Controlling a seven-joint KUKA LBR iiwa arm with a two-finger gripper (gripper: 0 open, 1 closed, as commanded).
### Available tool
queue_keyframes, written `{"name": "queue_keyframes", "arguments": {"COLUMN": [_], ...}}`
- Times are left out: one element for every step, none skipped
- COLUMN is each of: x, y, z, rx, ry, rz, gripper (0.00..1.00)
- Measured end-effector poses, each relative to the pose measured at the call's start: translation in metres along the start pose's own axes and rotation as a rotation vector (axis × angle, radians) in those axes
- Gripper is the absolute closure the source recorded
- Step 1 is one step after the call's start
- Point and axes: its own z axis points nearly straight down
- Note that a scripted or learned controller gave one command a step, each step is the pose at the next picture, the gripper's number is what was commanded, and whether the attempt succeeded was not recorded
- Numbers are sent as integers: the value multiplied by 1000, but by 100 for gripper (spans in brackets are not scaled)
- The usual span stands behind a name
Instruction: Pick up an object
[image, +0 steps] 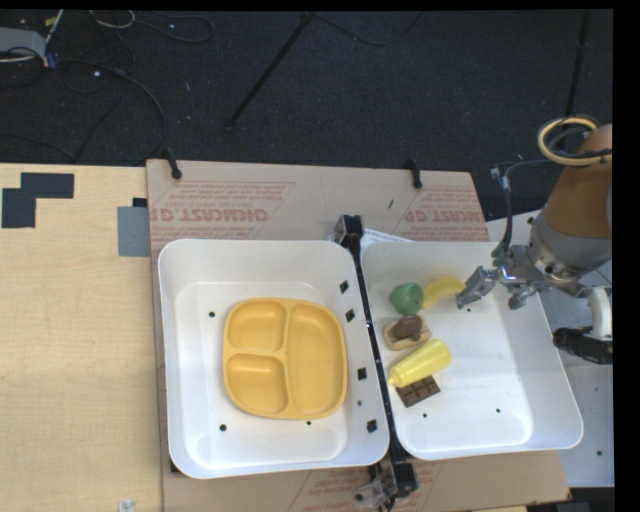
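Gripper (497, 285) hangs over right bin (520, 420), upper right part; can't tell its state. Both bins sit on cardboard (260, 205) on a wood bench (70, 350), dark floor behind. Objects cluster left of gripper: banana (442, 291) nearest, green ball (406, 297) beyond.

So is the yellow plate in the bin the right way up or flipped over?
Right way up. The yellow plate lies flat in the left bin and its three hollow compartments face upward.

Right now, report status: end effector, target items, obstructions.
End effector over right bin, holding nothing. Nearest: yellow piece, green ball. Yellow tray in left bin.
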Motion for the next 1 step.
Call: {"name": "queue_keyframes", "arguments": {"x": [1], "y": [0], "z": [43], "rx": [-3], "ry": [0], "rz": [0], "gripper": [0]}}
